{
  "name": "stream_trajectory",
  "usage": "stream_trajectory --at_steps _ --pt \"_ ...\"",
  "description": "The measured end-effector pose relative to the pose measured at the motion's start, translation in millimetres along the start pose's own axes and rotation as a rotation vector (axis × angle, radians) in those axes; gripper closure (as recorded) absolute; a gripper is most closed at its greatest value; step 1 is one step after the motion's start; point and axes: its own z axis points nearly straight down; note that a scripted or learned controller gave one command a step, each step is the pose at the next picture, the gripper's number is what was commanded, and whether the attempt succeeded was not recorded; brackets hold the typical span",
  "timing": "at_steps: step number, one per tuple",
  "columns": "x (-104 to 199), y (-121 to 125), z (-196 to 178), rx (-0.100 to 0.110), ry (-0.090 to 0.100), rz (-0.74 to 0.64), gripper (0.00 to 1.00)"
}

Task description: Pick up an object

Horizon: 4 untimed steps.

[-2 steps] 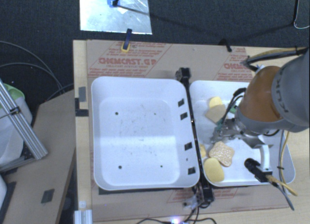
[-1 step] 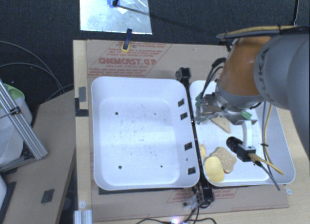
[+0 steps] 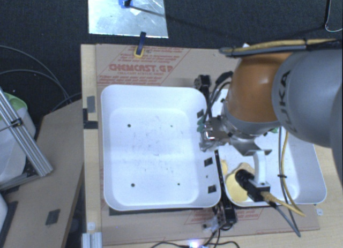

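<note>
The arm (image 3: 300,97) hung over the right bin (image 3: 315,189). A yellow object (image 3: 231,187) lay at the bin's seven o'clock. Whether the jaws were clenched could not be told.

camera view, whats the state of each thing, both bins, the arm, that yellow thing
left bin, lying flat, open side up, arm not over it
right bin, lying flat beside it, largely covered by the arm
arm, reaching in low over the right bin
yellow object, lying in the right bin near the left bin, partly hidden, no grasp visible
</note>
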Motion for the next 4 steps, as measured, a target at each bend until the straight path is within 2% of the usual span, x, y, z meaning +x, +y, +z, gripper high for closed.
stream_trajectory --at_steps 1,2,3,4 --pt "-33.9 -0.4 -52.6 -0.004 -0.005 0.013 1.00" --pt "-30.8 0.2 -178.3 -0.014 -0.002 0.007 1.00" --pt "-95.1 36.1 -152.2 0.002 -0.008 0.017 1.00" --pt "-29.7 -2.6 -125.8 0.005 -0.003 0.003 1.00"
